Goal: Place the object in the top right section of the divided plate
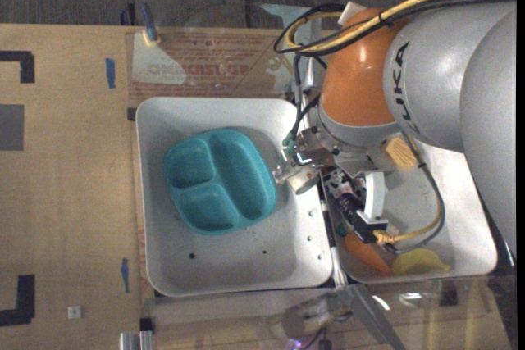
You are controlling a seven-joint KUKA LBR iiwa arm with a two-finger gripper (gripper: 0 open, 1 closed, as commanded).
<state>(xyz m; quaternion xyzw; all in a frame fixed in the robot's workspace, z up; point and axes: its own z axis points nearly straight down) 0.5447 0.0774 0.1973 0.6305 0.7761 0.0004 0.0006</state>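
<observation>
Now | we see the gripper (289,170) over the right edge of the left bin (164,258), just beside the teal divided plate (220,180) | grip: we cannot tell | orange piece (367,256) and yellow piece (420,262) lie in the right bin (461,205)

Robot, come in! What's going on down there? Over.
Gripper at left bin's right edge, beside teal divided plate. Orange thing and yellow thing in right bin, under arm.

- The divided plate (220,180) is uncovered from above, with all three sections open.
- Below and left of the plate, the left bin (238,262) has bare floor.
- Right of the plate, the gripper (294,170) crowds its rim, and the arm (426,70) bulks behind.
</observation>
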